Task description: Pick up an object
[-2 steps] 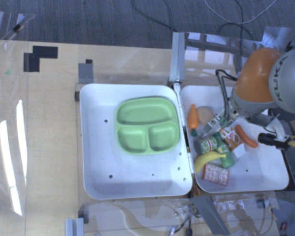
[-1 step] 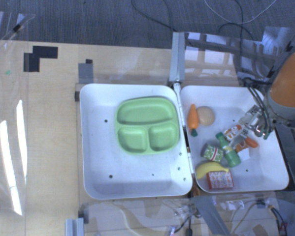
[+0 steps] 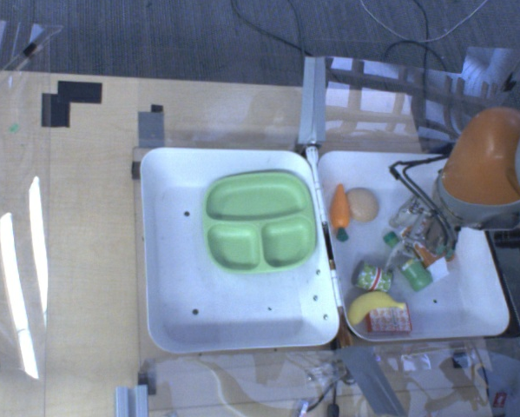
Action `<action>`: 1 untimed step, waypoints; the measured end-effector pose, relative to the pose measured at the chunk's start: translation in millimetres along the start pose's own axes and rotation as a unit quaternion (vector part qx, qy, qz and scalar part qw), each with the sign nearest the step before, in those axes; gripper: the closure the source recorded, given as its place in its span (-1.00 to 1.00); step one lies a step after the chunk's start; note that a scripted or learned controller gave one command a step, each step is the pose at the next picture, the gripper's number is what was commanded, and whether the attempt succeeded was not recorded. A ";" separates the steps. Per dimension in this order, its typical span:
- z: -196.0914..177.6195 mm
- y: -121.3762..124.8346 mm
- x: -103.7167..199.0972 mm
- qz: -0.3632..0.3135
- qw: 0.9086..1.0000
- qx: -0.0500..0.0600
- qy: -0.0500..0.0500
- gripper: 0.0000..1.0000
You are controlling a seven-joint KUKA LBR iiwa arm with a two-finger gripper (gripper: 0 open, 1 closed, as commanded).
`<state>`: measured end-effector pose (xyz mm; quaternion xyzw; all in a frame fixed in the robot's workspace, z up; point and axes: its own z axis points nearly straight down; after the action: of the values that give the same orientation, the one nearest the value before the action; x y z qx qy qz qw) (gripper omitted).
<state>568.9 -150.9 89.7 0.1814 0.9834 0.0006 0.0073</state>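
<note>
My gripper [image 3: 423, 235] hangs low over the middle of the right bin [image 3: 485, 307], under the orange band of the arm [image 3: 485, 168]. Just below it lies a green cylinder [image 3: 416, 274], with a small orange-and-white item [image 3: 430, 255] right at the gripper's tip. A small green piece [image 3: 390, 237] lies to its left. Also in this bin are an orange carrot [image 3: 339, 207], a beige ball [image 3: 362, 204], a green-labelled can [image 3: 373, 277], a yellow banana [image 3: 370, 302] and a red box [image 3: 388, 321]. I cannot make out whether anything is held.
The left bin [image 3: 177, 311] holds a green three-compartment plate [image 3: 261, 221]. A metal divider [image 3: 322, 224] runs between the two bins. Black cables [image 3: 416, 189] loop from the arm over the right bin's back part.
</note>
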 end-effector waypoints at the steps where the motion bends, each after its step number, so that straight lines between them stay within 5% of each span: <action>1: -12.3 2.6 -1.8 0.002 1.000 -0.002 -0.002 1.00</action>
<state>571.3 -149.0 102.0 0.1832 0.9830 0.0022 0.0101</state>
